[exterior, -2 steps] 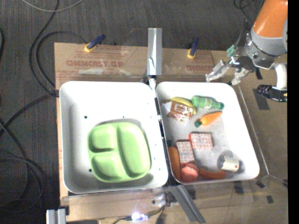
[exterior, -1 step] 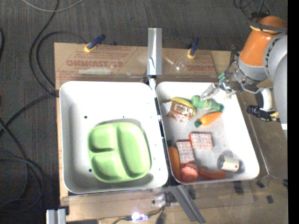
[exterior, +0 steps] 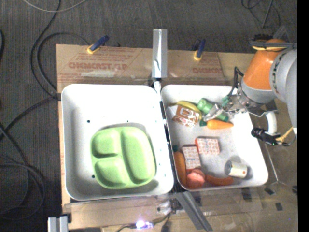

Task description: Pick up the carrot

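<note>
The carrot (exterior: 219, 124) lies in the right bin (exterior: 258, 175), toward its far side, its long axis running roughly left to right across the view with the green top pointing left toward a yellow-and-orange food piece (exterior: 187, 114); the hand (exterior: 227, 108) sits just above and slightly behind it, close enough that they may be touching, though the slant of the camera makes contact hard to judge; whether the hand is open or closed I cannot tell, since the metal parts blur together against the green leaves (exterior: 206, 105). The coming move turns on this: the carrot sits just in front of the hand and crosswise to the arm's reach from the right, so the grip should close across the short width of the orange body; a green tray (exterior: 124, 156) sits in the left bin (exterior: 72, 110), well apart.
</note>
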You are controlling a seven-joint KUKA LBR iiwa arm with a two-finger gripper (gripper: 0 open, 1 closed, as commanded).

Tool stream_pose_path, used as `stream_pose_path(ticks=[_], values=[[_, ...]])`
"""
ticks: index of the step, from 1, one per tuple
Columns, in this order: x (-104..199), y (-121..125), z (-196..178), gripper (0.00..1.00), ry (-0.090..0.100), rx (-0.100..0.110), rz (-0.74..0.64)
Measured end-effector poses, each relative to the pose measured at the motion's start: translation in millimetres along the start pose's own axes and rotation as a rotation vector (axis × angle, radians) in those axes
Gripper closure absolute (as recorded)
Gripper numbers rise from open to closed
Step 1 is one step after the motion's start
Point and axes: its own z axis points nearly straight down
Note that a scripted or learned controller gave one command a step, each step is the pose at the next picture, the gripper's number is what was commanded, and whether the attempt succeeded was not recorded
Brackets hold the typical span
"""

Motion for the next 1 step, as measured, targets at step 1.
stream_pose_path(ticks=[1], values=[[0.5,-2.0,-8.4,1.0,0.004,0.009,-0.001]])
